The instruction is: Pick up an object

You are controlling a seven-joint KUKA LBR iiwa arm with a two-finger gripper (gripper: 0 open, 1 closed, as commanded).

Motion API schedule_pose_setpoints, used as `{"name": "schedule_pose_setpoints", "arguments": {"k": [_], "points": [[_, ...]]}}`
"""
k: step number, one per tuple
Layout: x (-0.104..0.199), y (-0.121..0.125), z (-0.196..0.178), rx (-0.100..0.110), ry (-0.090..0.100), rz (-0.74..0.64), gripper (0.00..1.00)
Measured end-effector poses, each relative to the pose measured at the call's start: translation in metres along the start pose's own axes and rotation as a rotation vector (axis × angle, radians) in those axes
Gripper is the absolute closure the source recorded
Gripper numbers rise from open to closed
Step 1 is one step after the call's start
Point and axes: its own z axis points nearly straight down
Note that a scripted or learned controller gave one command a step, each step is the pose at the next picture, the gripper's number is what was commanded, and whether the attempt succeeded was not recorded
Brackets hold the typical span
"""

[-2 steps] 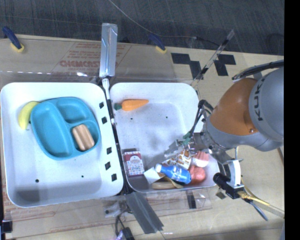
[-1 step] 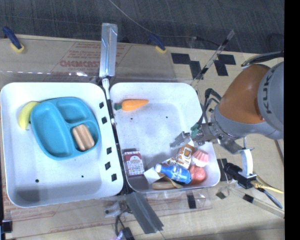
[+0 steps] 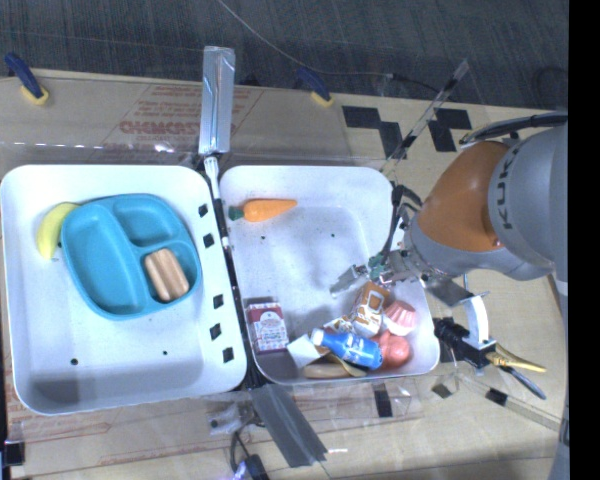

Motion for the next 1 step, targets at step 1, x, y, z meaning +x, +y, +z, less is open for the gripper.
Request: {"name": "schedule_pose_setpoints", "arguments": {"k": [1], "points": [[0.0019,-0.0262,0.0039,-0.018,-0.016,-0.263,0.00]]}}
